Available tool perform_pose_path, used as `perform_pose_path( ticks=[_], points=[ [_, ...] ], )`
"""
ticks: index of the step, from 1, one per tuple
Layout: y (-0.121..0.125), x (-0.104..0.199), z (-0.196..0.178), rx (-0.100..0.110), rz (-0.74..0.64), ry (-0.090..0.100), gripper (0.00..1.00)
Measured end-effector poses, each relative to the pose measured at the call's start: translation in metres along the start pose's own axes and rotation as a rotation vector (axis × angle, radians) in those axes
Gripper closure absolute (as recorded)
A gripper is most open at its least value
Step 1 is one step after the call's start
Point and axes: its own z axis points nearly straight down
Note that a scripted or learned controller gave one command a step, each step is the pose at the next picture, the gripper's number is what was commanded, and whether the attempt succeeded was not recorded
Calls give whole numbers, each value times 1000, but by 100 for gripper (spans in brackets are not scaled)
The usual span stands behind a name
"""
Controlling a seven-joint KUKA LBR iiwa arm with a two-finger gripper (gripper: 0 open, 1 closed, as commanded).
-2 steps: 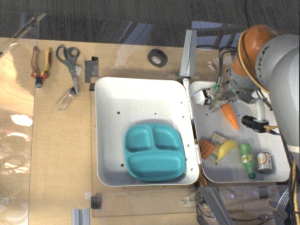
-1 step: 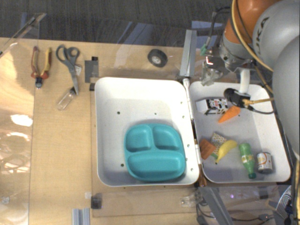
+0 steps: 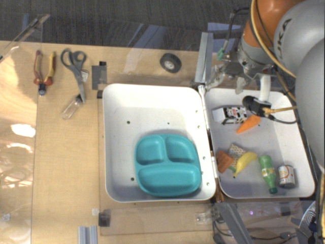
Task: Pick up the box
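The arm leans in over the back of the right bin (image 3: 284, 141), and its gripper (image 3: 237, 79) hangs near the rear wall. From here I cannot tell whether the claw is apart or together. The small box (image 3: 231, 114) lies below it in that bin's back left part, just beside a carrot (image 3: 248, 125). A banana (image 3: 245, 161), a green bottle (image 3: 267, 173) and a can (image 3: 286, 176) lie nearer the front. A teal divided tray (image 3: 167, 165) sits in the left bin (image 3: 132, 111).

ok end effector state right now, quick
end effector: open or closed cannot be told; the box lies in the right bin
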Motion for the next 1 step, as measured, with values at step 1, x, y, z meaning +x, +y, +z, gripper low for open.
perform_pose_path(
  ticks=[1],
  points=[
    [10, -71, 132, 4, -253, 0, 0]
  ],
)
